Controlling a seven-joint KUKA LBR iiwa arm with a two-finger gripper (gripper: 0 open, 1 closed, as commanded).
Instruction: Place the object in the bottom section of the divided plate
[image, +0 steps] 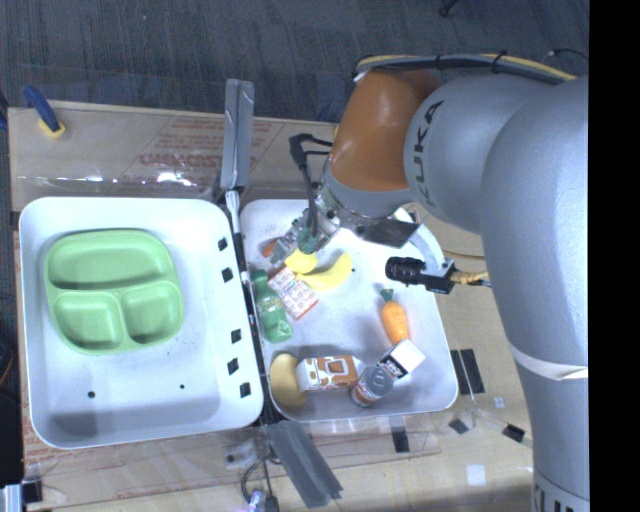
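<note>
The grey arm (500, 200) reaches in, its gripper (308, 238) lowered at its end.

Dark carpet (150, 45) behind wooden bench (130, 140).

Divided plate (115, 290): light green, three compartments, lying flat in the left bin's (60, 420) upper-left area. One large section, two smaller sections toward the bin's bottom edge.

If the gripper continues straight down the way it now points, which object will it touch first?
Probably the banana, lying just below the gripper in the right bin. The small checkered packet lies close beside it, and depth is unclear from this slant.
</note>
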